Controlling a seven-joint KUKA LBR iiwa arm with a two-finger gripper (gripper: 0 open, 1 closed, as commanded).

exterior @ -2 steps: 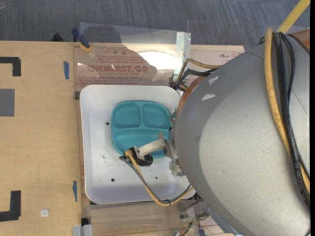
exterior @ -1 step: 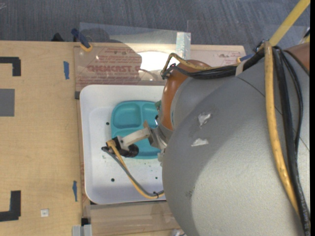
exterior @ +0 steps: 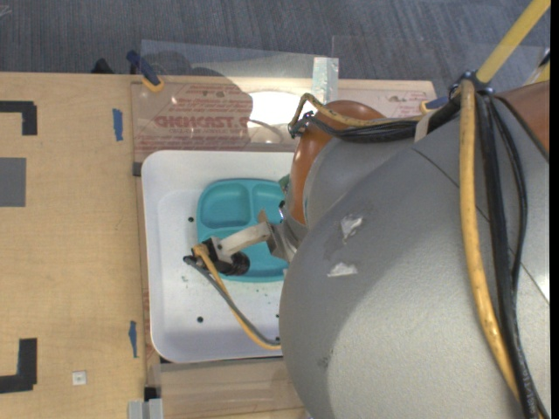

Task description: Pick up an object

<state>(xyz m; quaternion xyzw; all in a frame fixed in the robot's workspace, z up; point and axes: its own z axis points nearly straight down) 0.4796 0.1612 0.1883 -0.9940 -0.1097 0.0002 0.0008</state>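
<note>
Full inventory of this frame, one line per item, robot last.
bench: 1, light wood, left and centre
bin: 1, white, centre, right part under the arm
plate: 1, teal, divided, in the bin, right edge hidden by the arm
plastic sheet: 1, clear with red print, behind the bin
tape strips: at least 2, blue, on the bench just left of the bin
corner marks: 2, black, at the bench's left edge
floor: grey carpet, along the top
arm: 1, grey with orange band, reaching in from the right over the bin
</note>
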